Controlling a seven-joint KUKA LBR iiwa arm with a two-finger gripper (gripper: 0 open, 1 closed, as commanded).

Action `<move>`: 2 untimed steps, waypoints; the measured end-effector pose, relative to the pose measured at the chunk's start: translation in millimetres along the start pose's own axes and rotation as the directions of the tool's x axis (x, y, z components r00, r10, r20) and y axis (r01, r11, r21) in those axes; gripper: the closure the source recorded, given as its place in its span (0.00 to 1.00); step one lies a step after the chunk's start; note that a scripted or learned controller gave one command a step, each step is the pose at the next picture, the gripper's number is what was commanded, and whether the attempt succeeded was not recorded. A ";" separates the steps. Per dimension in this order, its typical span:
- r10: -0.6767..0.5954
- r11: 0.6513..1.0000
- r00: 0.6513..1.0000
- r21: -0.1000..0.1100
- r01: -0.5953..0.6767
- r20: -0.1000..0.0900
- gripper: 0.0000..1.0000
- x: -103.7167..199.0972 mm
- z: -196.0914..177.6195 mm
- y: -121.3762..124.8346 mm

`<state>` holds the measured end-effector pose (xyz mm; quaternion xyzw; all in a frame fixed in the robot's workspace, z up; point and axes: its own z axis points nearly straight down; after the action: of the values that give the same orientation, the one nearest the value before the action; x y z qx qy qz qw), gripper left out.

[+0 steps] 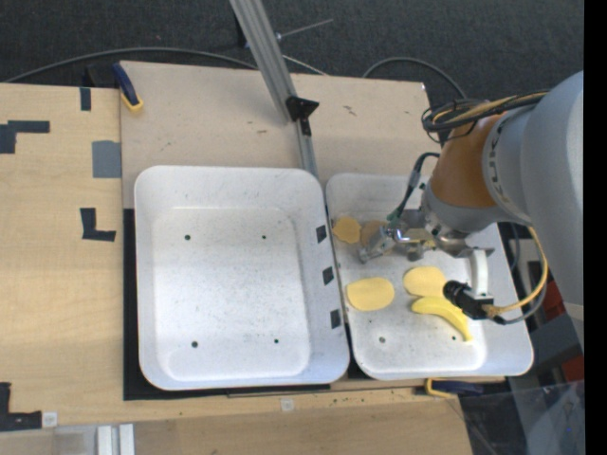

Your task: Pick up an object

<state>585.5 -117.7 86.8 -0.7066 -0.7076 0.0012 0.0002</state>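
Observation:
The right bin [379,192] holds several yellow objects: a small round piece [346,229] near its left wall, a flat oval piece [370,294] lower down, another rounded piece [424,280] to the right, and a banana-shaped piece [444,314] near the front. My gripper [377,245] is low in the right bin, just right of the small round piece and above the oval one. Its metal fingers point left toward the small round piece. Nothing shows between them.
The left bin [228,278] sits beside the right one, with black clips [322,233] along the shared wall. A slanted metal pole [266,45] rises behind the bins. Cables [455,112] loop over the arm's wrist. Wooden bench surface surrounds the bins.

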 end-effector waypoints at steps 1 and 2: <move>-0.001 1.000 1.000 -0.001 0.001 -0.001 1.00 0.6 -12.0 0.5; 0.000 1.000 1.000 -0.006 0.000 -0.001 1.00 5.9 -73.5 -1.6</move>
<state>584.1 -111.7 160.4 -0.7065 -0.7077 -0.0013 -0.0018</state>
